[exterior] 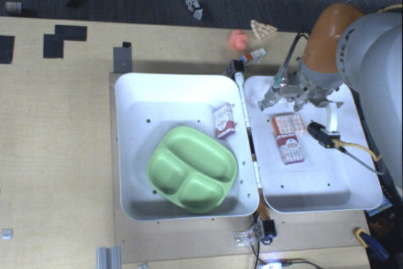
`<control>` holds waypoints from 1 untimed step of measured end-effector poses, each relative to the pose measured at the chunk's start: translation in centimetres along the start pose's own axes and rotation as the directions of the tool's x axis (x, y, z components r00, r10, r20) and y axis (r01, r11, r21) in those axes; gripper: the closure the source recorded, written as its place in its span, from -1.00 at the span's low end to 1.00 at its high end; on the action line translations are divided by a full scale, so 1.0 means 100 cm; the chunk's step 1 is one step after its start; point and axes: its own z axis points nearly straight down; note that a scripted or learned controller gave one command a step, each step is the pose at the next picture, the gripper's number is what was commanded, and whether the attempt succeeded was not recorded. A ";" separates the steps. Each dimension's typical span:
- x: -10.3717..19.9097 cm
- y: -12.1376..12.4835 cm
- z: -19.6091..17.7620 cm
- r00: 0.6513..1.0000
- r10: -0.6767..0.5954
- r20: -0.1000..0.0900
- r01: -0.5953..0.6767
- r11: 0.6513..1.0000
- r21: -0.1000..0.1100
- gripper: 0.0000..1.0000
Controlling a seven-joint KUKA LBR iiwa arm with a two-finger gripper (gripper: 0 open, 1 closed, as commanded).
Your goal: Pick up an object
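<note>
glossy green plastic tray, matt wooden bench

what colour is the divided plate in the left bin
Light green. The divided plate lies in the left bin, clearest in the camera view.

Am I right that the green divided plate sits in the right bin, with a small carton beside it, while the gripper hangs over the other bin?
Not quite. The camera view shows the green divided plate in the left bin, not the right one. The small carton beside it and the gripper over the other bin are as you said.
</note>
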 end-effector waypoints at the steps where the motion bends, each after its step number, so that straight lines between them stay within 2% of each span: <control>1: 0.006 -0.031 0.010 1.000 0.001 0.001 -0.001 1.000 -0.001 -1.00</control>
